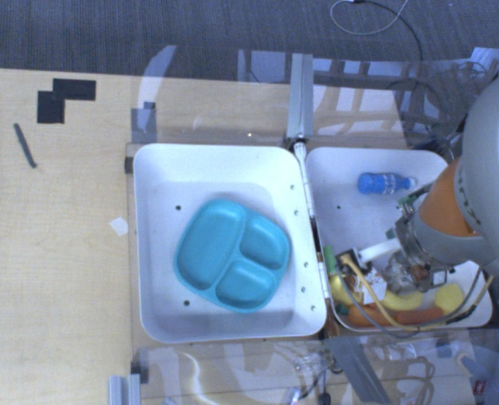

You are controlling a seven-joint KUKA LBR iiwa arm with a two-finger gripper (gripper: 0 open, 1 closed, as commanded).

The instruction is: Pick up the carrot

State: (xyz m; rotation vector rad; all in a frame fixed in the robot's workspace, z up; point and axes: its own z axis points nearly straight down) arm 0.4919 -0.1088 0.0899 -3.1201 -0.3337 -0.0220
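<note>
Arm point(485, 184): nearest the camera, grey with an orange band, reaching into the right bin point(342, 175).
Gripper point(401, 270): low over the pile in the bin's near end; how it stands cannot be told amid the clutter.
Carrot point(401, 316): orange, just below the gripper, lying along the bin's near wall, apparently not gripped.
Banana point(439, 298): beside the carrot.
Bottle point(382, 183): beyond the gripper.
Tray point(232, 254): blue, well left, in the left bin point(160, 184).
Progress: reach looks made; grasp and lift still left.
</note>
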